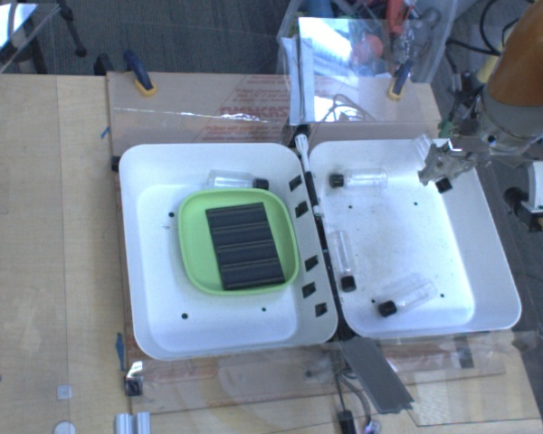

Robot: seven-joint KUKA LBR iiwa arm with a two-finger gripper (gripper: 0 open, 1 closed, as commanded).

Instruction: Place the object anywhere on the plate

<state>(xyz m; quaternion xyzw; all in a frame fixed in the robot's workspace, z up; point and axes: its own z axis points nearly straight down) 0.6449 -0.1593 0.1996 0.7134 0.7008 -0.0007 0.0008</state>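
A: Where does the arm [518, 66] enter?

B: From the right edge, upper part of the view. The orange band sits at the top right corner, with the grey wrist section just below it.

A: And the gripper [441, 172]?

B: It extends leftward and slightly down from the wrist, at the upper right. Its metal body is blurred and small; a dark tip marks the lower end.

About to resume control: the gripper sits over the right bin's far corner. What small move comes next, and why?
Probably shift the gripper left and down toward the clear vial lying nearest it at the far side of the right bin. The green plate in the left bin carries just a dark ridged block, so a vial must be picked first.
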